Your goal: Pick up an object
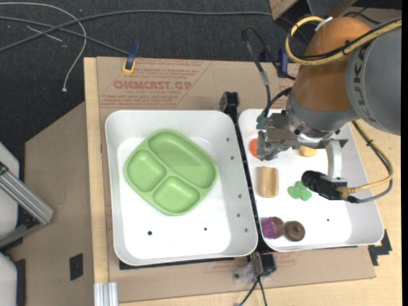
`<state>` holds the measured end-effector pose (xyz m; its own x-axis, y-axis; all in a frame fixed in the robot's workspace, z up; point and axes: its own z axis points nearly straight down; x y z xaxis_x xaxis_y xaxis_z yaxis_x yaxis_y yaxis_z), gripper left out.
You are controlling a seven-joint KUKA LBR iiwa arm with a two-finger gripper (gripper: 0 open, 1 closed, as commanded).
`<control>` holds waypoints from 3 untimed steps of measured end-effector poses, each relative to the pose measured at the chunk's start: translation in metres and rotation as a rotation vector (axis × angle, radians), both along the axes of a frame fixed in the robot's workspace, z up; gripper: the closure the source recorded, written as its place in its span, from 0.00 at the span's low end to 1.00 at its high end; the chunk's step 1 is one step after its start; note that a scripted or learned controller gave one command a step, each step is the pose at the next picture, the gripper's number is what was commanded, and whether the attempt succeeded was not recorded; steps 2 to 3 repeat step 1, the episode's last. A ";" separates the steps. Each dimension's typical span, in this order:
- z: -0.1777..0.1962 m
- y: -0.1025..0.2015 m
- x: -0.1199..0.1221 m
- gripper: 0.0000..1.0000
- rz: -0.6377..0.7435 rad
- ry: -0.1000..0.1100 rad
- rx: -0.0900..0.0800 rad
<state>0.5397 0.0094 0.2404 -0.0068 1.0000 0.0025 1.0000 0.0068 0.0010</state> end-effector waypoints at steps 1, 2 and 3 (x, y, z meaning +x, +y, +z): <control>0.007 0.049 0.017 1.00 0.000 -0.001 0.000; 0.007 0.049 0.017 1.00 0.000 -0.001 0.000; 0.007 0.049 0.017 1.00 0.000 -0.001 0.000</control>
